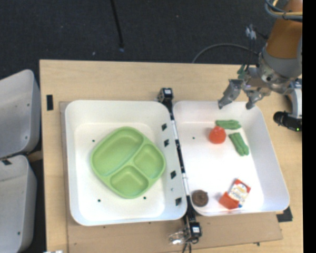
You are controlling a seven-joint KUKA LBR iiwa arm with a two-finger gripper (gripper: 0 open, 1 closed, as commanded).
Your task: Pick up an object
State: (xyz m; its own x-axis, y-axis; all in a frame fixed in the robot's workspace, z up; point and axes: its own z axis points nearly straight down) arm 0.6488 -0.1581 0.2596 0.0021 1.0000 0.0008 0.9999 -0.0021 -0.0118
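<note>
My gripper [239,100] hangs over the far edge of the right bin [200,157], fingers spread open with nothing between them. Just below it lie a green pod [228,124], a red tomato-like ball [217,135] and a second green piece [239,143]. Near the bin's front sit a red and white packet [235,194] and a small brown round object [200,197].
The left bin [79,157] holds a green divided plate [127,161]. A black divider with clips [174,146] runs between the bins. The arm's orange band [284,33] rises at the far right. Cables trail across the bench behind the bins.
</note>
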